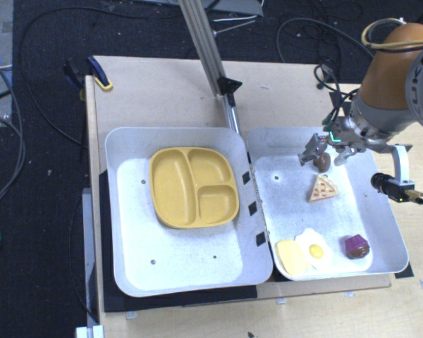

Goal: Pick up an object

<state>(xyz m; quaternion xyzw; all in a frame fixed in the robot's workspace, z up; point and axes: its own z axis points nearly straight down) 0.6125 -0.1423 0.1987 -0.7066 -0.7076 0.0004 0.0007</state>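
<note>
Camera view: a small brown object [323, 162] sits between the fingers of the gripper [325, 155], which is shut on it over the right bin [282, 189]. A pizza-slice toy [323, 188] lies just below, toward the bin's near side.

Arm [398, 62] cut off at right edge; jaws' grip unclear.
</note>
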